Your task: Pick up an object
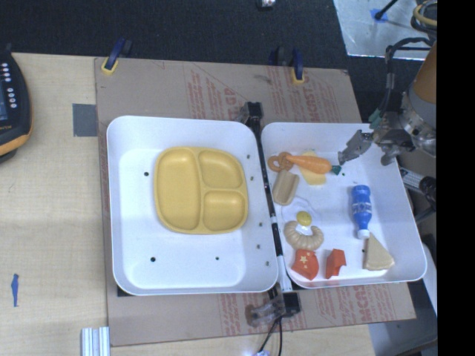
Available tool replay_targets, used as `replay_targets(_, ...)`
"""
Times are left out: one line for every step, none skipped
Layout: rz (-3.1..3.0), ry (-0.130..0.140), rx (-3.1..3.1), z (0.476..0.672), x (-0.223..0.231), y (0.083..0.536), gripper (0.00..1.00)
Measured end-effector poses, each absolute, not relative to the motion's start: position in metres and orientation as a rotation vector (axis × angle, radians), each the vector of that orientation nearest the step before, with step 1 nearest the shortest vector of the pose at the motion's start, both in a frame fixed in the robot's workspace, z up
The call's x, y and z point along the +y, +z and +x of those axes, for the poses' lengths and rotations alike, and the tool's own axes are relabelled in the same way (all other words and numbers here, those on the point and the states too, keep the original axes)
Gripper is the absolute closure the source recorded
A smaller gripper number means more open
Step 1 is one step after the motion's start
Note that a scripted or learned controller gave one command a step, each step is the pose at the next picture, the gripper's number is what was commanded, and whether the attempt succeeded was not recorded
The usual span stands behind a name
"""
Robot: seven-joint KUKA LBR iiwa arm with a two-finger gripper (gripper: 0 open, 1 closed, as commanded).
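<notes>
Since the task names no particular thing, the likeliest target is whatever lies nearest the gripper [355,148], and that is the orange carrot-shaped toy [303,162] in the upper left part of the right bin [413,221]. It lies roughly level, its looped end toward the divide between the bins and its thicker end pointing at the gripper, with a pale yellow piece [318,176] tucked under that end. Just below the carrot sits a tan bread-like piece [285,188]. Further below it come a small yellow and white figure [303,219] touching a beige ring [304,236], then a red strawberry-like toy [305,264] and a small red block [335,262] near the bin's lower rim. Right of the carrot and lower, a blue bottle [361,208] stands well apart from it, and a tan wedge [377,255] lies beyond the bottle. Left of the carrot, across the divide, the left bin [133,273] holds a yellow divided plate [201,189].

By my reading, this is the approach step: the gripper hangs over the bin just right of the carrot's thick end, tilted toward it, and nothing sits between its fingers. Its jaws look parted a little, though the angle makes the gap hard to judge. The next move calls for lining the fingers across the carrot's body and lowering, clear of the yellow piece.

The arm is cut off at the picture's right, so its wrist and upper links are hard to make out. Whether the fingertips touch the bin floor cannot be told.
</notes>
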State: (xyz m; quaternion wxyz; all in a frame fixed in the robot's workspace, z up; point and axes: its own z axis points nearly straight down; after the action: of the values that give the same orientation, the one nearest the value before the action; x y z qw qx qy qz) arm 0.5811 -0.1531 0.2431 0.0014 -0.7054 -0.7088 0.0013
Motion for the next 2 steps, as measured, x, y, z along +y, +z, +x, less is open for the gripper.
replay_targets(-2.216, 0.011, -2.219, 0.579, -0.215, 0.173, 0.0)
replay_targets(-2.21, 0.008, -2.222, 0.57, -0.207, 0.087, 0.0)
